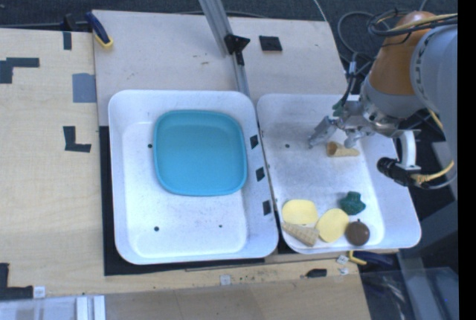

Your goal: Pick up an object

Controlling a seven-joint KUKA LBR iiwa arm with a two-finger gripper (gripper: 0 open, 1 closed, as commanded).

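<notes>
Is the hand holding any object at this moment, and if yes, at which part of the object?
Nothing is held. The hand hangs open over the right bin, with its fingers spread. A small tan piece lies just below it on the bin floor, not between the fingers.

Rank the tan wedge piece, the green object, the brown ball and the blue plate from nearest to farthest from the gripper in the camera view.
1. Tan wedge piece, right bin, just below the gripper.
2. Green object, lower right of the right bin.
3. Brown ball, in that bin's bottom right corner, past the green object.
4. Blue plate, in the left bin.
</notes>
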